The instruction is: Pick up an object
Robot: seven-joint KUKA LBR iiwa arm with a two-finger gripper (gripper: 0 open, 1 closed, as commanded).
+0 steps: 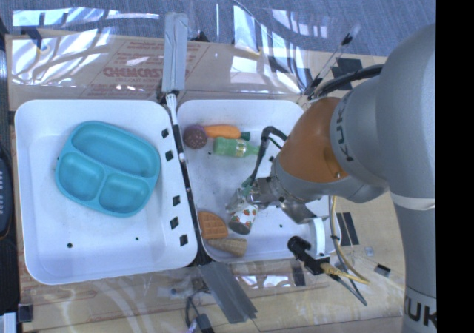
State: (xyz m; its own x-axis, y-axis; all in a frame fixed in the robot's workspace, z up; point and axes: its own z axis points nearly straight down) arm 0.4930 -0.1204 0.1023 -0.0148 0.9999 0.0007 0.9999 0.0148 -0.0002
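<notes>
Gripper low in the right bin, over a small patterned cup

I see the gripper down among the toy food in the right bin, its tip at a small white cup with red markings, which I judge to be the pick target; I cannot tell whether the fingers are spread or closed on it. A waffle-like piece and a bread stick lie just beside the cup, crowding it. A carrot, a green bottle and a dark round piece sit near the far wall. The left bin holds a blue divided tray. Cardboard behind reads roughly "CHEMCAST".
</notes>
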